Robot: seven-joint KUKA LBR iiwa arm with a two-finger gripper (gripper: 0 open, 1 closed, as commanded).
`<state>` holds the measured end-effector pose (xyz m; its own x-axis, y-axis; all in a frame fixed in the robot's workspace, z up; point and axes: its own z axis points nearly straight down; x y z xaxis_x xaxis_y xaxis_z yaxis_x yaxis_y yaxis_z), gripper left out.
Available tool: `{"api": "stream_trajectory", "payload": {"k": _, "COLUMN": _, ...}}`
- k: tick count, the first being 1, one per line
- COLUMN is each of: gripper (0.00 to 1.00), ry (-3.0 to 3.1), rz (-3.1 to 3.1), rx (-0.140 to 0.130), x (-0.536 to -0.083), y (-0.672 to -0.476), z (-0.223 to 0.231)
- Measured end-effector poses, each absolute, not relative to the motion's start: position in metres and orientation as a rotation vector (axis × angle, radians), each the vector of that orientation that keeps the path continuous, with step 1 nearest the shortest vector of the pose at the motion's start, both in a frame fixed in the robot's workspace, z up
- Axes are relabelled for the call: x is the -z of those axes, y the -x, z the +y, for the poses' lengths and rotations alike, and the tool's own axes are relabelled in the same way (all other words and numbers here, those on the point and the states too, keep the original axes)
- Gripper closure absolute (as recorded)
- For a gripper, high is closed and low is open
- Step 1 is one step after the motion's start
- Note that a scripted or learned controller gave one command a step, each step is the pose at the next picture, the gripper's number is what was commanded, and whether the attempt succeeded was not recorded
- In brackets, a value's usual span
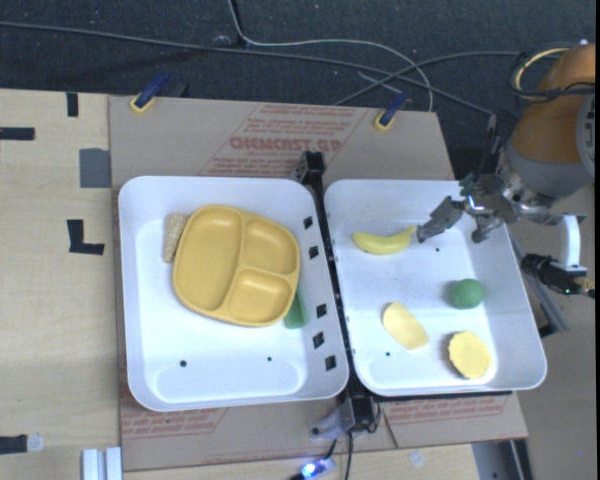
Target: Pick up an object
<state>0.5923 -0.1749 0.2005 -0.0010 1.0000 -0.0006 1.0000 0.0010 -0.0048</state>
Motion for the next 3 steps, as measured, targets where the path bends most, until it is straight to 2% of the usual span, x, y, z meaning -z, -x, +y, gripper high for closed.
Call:
{"api": "stream_trajectory", "payload": {"k": 2, "gripper": 0.00, "ry": 2.217, "rz": -2.221, "rx": -0.006, "x": -0.089, "y": -0.588, "z": -0.164}}
{"api": "stream_trajectory", "payload": {"k": 3, "gripper": 1.00, "ry": 2.217, "rz": -2.223, "rx": -0.003, "x": -0.102, "y": -0.589, "z": -0.163}}
